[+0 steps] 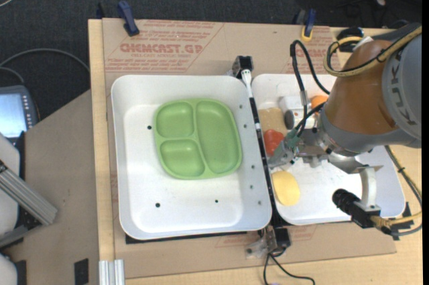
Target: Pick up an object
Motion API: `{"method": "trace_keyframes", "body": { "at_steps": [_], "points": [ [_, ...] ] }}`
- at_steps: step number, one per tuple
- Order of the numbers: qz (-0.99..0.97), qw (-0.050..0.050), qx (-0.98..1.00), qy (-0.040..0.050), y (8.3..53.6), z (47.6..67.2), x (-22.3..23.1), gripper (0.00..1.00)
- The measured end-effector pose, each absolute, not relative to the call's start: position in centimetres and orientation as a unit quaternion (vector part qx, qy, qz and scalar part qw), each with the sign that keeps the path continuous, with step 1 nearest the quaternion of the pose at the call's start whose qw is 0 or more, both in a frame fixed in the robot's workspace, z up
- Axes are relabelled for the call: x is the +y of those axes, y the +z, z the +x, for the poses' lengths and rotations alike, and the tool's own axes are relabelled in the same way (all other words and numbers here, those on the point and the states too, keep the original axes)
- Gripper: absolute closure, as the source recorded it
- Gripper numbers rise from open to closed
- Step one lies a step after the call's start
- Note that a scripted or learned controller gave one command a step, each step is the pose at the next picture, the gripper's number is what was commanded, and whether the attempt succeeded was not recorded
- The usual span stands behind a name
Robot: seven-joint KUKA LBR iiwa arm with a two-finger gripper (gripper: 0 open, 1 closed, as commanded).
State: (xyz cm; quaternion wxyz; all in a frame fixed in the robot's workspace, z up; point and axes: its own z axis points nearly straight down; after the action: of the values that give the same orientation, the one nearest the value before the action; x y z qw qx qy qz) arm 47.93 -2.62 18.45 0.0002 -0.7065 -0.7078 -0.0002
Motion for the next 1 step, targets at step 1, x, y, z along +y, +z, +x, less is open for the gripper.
{"method": "trace_keyframes", "body": {
  "at_steps": [1],
  "points": [
    [-0.707, -0.002, -0.707, -0.0011, 19.50, 48.00, -2.69, 1.00]
  ]
}}
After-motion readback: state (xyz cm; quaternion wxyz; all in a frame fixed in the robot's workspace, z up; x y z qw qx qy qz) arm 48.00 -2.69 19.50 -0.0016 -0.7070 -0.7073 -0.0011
